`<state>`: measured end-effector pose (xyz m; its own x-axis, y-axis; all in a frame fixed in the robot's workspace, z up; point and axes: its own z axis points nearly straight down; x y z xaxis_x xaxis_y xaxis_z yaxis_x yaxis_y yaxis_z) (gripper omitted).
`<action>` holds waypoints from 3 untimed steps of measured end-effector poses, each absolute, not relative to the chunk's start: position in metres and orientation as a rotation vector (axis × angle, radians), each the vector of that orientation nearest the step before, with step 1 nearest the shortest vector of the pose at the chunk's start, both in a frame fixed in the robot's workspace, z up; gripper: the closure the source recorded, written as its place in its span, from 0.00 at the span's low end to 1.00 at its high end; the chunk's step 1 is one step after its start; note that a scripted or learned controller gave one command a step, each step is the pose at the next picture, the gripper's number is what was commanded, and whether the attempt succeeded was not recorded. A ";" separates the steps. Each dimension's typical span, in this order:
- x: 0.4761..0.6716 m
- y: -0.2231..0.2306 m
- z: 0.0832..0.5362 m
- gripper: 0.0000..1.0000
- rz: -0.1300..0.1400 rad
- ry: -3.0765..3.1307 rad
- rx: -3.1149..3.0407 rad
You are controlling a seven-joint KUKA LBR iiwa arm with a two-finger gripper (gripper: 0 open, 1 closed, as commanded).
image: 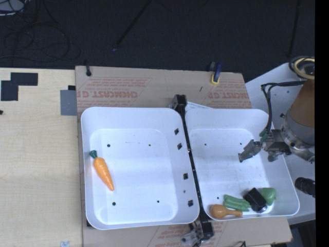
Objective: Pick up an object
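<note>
The left bin (87,138) holds one thing, a toy carrot (103,172) with a green top. It lies close to the bin's left wall, about midway between the far and near edges, tip pointing toward the near edge. Nothing else lies near it, and the rest of that bin's floor is bare white.

A black divider strip (187,158) runs between the two bins from far edge to near edge.

In the right bin (226,116) the objects crowd the near edge. From the left: an orange-tan pear-shaped piece (224,211) lying at the near wall, a green pod-like vegetable (236,203) just behind it and touching it, then a small black block (255,199) resting partly over a pale green rounded piece (268,194) in the near right corner. These four sit tightly together, so each one hems in its neighbour.

The gripper (250,151) hangs over the right half of this bin, about midway along its right side, well apart from the cluster. Nothing is seen in it; how its fingers stand cannot be told. The grey arm with its orange band (304,107) comes in over the bin's right edge.
</note>
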<state>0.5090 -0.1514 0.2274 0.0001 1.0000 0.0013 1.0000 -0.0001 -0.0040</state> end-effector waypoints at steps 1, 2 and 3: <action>0.539 -0.121 0.336 0.00 -0.009 -2.232 -2.221; 0.581 -0.054 0.501 0.00 -0.018 -2.240 -2.222; 0.579 -0.056 0.500 1.00 0.007 -2.226 -2.214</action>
<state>0.5791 -0.0562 0.5003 -0.0058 1.0000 -0.0018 1.0000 0.0057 -0.0047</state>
